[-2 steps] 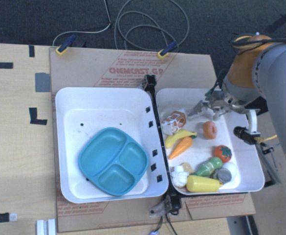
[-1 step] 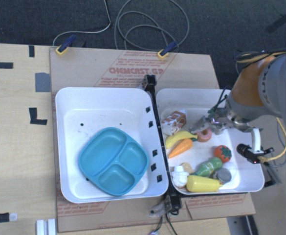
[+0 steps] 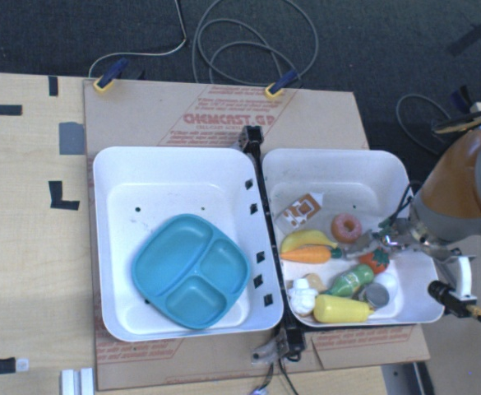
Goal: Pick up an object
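Observation:
The right bin [image 3: 339, 169] holds several toy foods. Among them are a pink donut [image 3: 346, 227], a yellow banana-like piece [image 3: 308, 239], an orange carrot [image 3: 306, 254] and a green bottle-shaped item [image 3: 351, 281]. There are also a small red piece [image 3: 376, 261], a grey round can [image 3: 376, 295], a yellow pepper-like piece [image 3: 341, 309], a white lump [image 3: 303, 296] and a brown-and-white box [image 3: 299, 210]. My gripper [image 3: 386, 239] hangs low at the bin's right side, just right of the donut and just above the red piece. I see nothing held in it.
The left bin [image 3: 117, 171] holds a blue divided plate [image 3: 191, 270]. The grey arm with its orange band [image 3: 458, 183] comes in over the right bin's right wall. A black divider [image 3: 261, 212] runs between the bins. Cables lie on the dark floor behind.

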